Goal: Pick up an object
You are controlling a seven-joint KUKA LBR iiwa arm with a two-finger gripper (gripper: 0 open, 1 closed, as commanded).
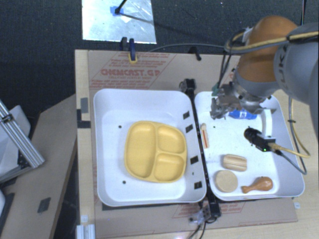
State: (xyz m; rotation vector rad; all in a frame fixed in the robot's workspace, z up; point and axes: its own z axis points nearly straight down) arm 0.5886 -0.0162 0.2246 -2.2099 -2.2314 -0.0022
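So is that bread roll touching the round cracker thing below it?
Apart, though barely. The camera view shows a thin strip of white bin floor between the bread roll and the round cracker in the right bin.

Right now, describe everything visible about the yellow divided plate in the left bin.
The yellow divided plate looks like smooth moulded plastic, pale mustard, with rounded corners. Raised ridges split it into three compartments: one long section on its left side and two smaller ones on its right. It lies flat, face up and slightly rotated, near the middle of the left bin, resting on the bin's white floor. Nothing sits in its compartments, and nothing else touches it.
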